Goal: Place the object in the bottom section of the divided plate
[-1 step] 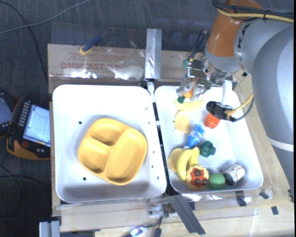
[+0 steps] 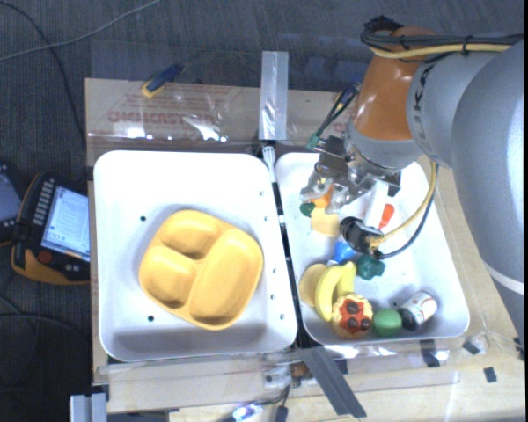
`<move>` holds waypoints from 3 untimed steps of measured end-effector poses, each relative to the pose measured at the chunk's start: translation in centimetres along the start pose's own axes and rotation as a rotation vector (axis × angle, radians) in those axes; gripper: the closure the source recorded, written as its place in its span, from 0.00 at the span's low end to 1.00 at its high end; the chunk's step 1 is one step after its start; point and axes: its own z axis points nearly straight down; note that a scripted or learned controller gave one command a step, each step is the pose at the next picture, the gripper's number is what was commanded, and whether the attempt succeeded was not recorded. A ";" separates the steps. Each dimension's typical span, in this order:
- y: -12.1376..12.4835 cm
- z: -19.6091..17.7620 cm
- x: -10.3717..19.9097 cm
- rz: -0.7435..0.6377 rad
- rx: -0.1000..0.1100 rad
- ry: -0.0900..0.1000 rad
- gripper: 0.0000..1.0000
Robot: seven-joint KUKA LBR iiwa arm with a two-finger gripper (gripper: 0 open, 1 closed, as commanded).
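A yellow, three-section divided plastic plate (image 2: 202, 268) lies alone in the left white bin (image 2: 123, 178), roughly at its middle. It is rounded and glossy, tilted so that its long axis runs from the far left toward the near right; two smaller sections sit on its left and far side, and one larger section takes the near-right side.

The right white bin (image 2: 449, 297) holds a cluster of small toy items. One pale yellow block (image 2: 325, 223) lies just under the gripper (image 2: 333, 192). Near it are one small blue piece (image 2: 343, 251), one teal piece (image 2: 370, 267), one orange-and-white stick-like item (image 2: 385, 215), and one small dark green bit (image 2: 306, 207). Toward the near edge lie one bunch of yellow toy bananas (image 2: 326, 287), one orange-red lumpy toy (image 2: 353, 315), one green ball-like toy (image 2: 386, 322) and one small white-and-dark can-like item (image 2: 418, 309).

The grey arm with its orange band (image 2: 389, 104) reaches in from the right, its gripper low over the far part of the right bin. Whether its fingers are apart or closed cannot be told.
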 end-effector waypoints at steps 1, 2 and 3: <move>-6.8 2.8 1.8 -0.066 0.001 -0.001 1.00; -11.4 2.8 3.2 0.057 0.002 -0.001 1.00; -14.7 2.3 8.9 -0.006 0.000 -0.001 1.00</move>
